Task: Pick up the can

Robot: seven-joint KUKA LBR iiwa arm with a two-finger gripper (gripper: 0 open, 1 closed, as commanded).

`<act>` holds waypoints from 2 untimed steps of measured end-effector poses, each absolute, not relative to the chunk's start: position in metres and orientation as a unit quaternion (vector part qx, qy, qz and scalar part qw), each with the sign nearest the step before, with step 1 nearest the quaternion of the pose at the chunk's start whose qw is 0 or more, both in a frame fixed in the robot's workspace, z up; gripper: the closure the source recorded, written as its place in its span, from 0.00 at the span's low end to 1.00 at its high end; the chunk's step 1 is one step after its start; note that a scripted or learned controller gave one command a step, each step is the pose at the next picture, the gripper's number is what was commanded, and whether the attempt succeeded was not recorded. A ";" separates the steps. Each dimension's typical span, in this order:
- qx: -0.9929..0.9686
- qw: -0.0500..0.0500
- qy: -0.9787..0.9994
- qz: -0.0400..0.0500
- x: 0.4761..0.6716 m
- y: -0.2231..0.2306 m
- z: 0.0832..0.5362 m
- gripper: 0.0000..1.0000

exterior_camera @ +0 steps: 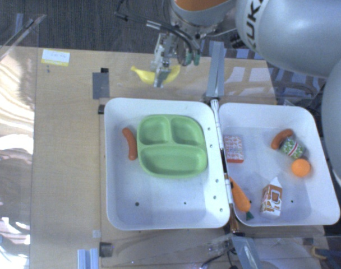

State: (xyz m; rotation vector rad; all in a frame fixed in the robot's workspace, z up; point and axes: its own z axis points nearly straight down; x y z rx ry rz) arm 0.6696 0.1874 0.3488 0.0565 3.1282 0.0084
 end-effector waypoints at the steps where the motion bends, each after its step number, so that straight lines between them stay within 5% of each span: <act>1: 0.168 0.006 0.986 0.002 0.647 0.105 0.382 1.00; 2: -0.010 0.007 1.000 0.001 0.654 0.074 0.412 1.00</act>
